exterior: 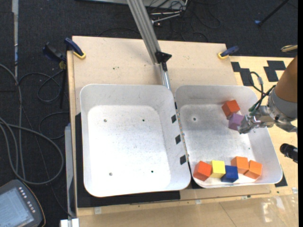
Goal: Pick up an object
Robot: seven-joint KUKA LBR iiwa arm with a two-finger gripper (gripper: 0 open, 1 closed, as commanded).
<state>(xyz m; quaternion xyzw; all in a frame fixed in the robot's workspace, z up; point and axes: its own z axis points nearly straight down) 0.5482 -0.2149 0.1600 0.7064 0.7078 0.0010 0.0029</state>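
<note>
In the right bin (208,141) a purple block (235,121) lies near the far right, and an orange block (230,108) touches its far side. My gripper (246,125) hangs low over the bin from the right, pressed against the purple block's right side. The view does not settle whether the block is gripped. Along the bin's front wall sit an orange block (203,170), a yellow block (218,167), a blue block (230,173) and two more orange blocks (240,163) (254,169).
The left bin (94,126) sits beside the right one with a ridge between them. A slanted metal pole (144,25) runs down to the far edge where the bins meet. Clamps (75,47) (227,52) hold the board's far corners.
</note>
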